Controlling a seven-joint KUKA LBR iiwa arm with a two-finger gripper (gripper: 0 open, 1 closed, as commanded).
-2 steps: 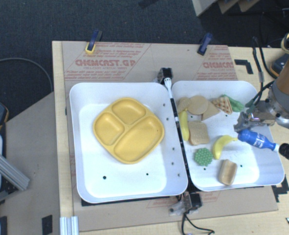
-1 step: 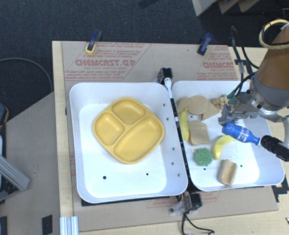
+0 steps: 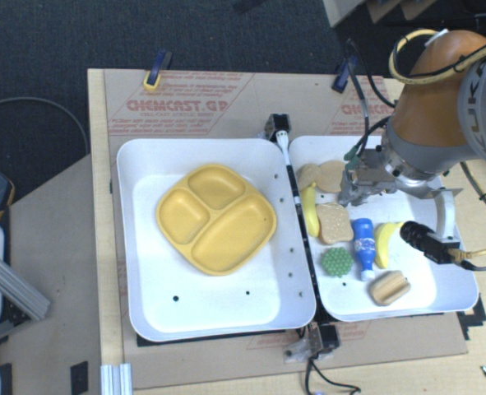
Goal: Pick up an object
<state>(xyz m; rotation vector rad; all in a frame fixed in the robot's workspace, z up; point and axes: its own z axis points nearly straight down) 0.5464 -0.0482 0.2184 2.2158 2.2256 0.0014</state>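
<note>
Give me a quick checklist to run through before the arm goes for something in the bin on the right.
1. Gripper over the right bin: ok, near its upper left part.
2. Things to pick: ok, a banana, a slice of bread, a blue bottle and a green ball lie close together.
3. Room around the target: not ok, bread touches banana and bottle.
4. Nothing held yet: cannot tell.
5. Yellow plate out of the way: ok, it sits in the left bin.
</note>
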